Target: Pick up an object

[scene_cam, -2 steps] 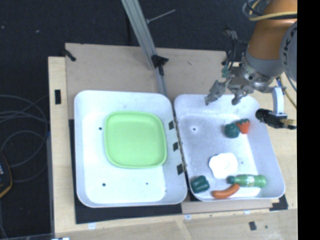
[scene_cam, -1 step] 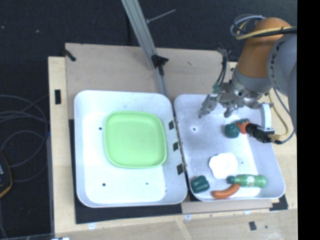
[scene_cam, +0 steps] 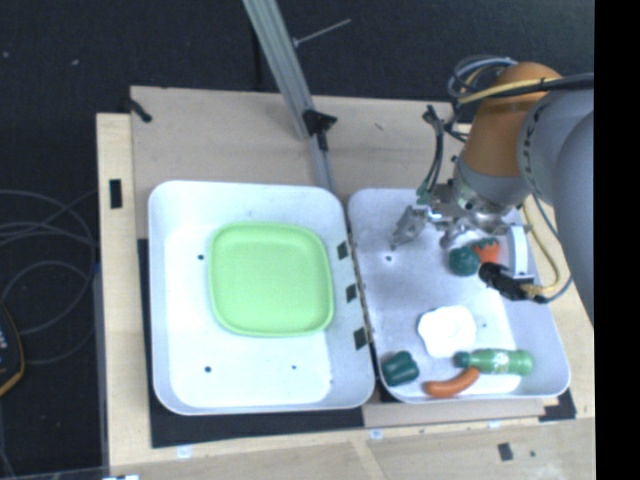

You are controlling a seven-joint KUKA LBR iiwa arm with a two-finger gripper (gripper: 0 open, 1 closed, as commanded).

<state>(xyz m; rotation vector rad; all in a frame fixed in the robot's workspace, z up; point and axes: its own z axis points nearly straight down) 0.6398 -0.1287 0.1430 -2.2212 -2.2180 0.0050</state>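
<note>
Teal round object (scene_cam: 462, 260) sits under the gripper (scene_cam: 466, 246) in the right bin (scene_cam: 395, 288), with an orange piece (scene_cam: 488, 252) touching it on the arm side.
Gripper is low over the bin's far part; can't tell from this angle if it is spread or pinching, and nothing is clearly between its tips. Nearer the camera than the gripper: white lump (scene_cam: 446, 330), green bottle (scene_cam: 495, 361) lying flat, orange sausage-shaped item (scene_cam: 451, 383), dark green block (scene_cam: 399, 368) by the bin's near corner. Away from the arm, the left bin (scene_cam: 180, 368) holds a light green square plate (scene_cam: 270, 278).
</note>
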